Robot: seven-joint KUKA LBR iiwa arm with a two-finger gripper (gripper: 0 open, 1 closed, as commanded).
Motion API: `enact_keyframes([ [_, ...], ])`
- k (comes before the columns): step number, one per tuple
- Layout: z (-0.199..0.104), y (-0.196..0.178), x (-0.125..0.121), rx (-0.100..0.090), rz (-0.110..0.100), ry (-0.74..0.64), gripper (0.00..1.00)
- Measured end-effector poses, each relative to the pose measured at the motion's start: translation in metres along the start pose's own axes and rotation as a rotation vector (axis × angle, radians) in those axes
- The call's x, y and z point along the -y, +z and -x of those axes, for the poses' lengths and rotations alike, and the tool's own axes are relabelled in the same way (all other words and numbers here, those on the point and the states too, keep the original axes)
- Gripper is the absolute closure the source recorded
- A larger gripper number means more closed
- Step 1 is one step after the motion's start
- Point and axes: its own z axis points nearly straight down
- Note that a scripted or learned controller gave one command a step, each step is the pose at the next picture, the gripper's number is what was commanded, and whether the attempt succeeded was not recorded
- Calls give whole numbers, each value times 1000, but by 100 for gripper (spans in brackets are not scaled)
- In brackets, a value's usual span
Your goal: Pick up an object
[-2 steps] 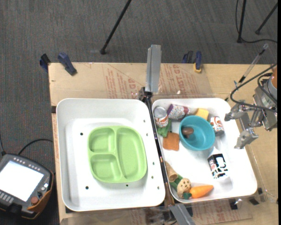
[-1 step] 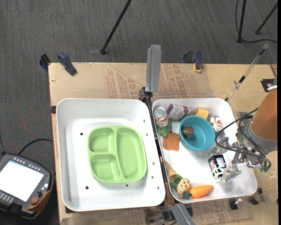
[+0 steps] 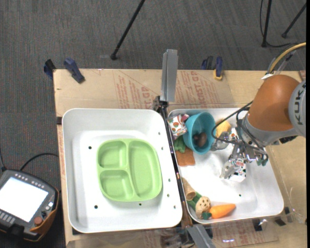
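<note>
While the pincer (image 3: pixel 241 158) is hanging low in the right bin (image 3: pixel 271 190) just above a small carton (image 3: pixel 236 170), grip state impossible to tell, it is risking knocking the blue cup (image 3: pixel 200 130) beside it.

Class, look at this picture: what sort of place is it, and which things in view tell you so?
Probably a robotics lab or test bench. A grey-and-orange robot arm reaches over two white bins clamped to a cardboard-covered bench, a handheld control pendant lies on the carpet, and stand legs rise behind.
</note>
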Motion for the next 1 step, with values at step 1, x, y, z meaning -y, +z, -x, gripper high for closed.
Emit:
enact_keyframes([
  [1, -59, -1, 18, -1, -2, -63, 0],
])
